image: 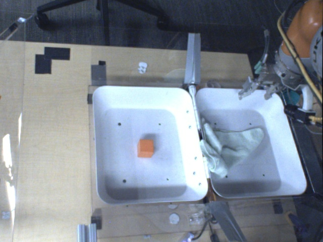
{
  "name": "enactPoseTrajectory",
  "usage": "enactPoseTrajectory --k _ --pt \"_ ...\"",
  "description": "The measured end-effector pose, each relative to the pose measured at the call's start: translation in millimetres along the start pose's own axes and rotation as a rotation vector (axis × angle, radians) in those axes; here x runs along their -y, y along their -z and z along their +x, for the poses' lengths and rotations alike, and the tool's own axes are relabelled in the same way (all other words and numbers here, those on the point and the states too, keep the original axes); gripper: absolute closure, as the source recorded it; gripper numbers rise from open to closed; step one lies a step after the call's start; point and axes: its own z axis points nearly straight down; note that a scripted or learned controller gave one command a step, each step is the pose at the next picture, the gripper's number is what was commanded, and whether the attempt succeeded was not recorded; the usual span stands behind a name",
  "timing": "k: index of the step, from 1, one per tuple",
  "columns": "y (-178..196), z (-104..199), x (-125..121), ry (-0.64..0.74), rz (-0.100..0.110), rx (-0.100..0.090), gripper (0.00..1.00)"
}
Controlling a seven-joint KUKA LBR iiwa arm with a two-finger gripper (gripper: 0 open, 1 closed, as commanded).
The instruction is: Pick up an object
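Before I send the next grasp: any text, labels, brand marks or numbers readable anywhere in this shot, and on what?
None can be read.
Black angular patches on the pale wooden bench top: plain shapes, no letters.
Small white blob on the bench behind the left shallow white bin: too small and blurred to tell if it is printed.
Small orange cube, crumpled pale green cloth, grey and orange arm: no markings visible.

wooden bench (50,150), dark carpet (217,9), chair base (103,1)
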Motion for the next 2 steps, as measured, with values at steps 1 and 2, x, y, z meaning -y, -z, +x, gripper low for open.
enactPoseTrajectory --k 1,2 --pt "-103.9 -6.7 -6.9 0.001 -0.007 0.002 0.0" --pt "-93.0 -5.7 -9.0 0.008 -0.011 0.005 1.0"
